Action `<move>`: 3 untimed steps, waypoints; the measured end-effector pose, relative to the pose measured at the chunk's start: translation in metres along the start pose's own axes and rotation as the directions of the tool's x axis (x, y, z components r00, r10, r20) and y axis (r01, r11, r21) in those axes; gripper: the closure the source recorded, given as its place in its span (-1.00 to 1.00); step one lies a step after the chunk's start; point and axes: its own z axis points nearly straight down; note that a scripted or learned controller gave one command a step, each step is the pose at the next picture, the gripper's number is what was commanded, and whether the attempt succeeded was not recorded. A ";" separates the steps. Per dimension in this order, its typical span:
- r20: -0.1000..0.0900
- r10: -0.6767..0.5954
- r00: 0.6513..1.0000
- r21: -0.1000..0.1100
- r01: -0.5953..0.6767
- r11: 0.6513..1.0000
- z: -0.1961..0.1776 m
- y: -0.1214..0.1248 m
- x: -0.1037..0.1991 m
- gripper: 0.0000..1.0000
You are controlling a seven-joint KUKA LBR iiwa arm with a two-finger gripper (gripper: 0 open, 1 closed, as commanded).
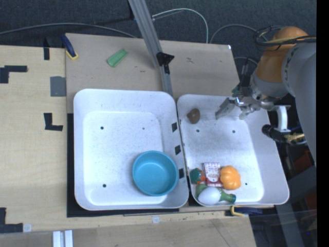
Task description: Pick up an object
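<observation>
Clutter first, nearest corner of the right bin (267, 161): white egg-shaped piece (208, 195), green item (197, 176), small red-and-white carton (211, 173) and orange pumpkin (230, 177), bunched together, likely slid there. Blue bowl (154, 172) sits in the left bin (87, 138). Farther off, a brown lump (193, 116) lies alone. Gripper (235, 108) hovers just right of it, jaws apart, grasping nothing; the lump looks the likeliest target.

Blue bowl (154, 173), white speckled bins (92, 107), brown lump (193, 116), orange gourd (230, 177), green block (116, 57) on tan tabletop (200, 71).
</observation>
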 end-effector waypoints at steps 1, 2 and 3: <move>0.001 -0.002 1.000 -0.004 0.002 1.000 -0.013 0.001 0.000 1.00; 0.001 0.001 1.000 -0.011 -0.001 1.000 -0.077 0.001 -0.001 1.00; 0.002 0.000 1.000 -0.011 0.000 1.000 -0.133 0.007 -0.009 1.00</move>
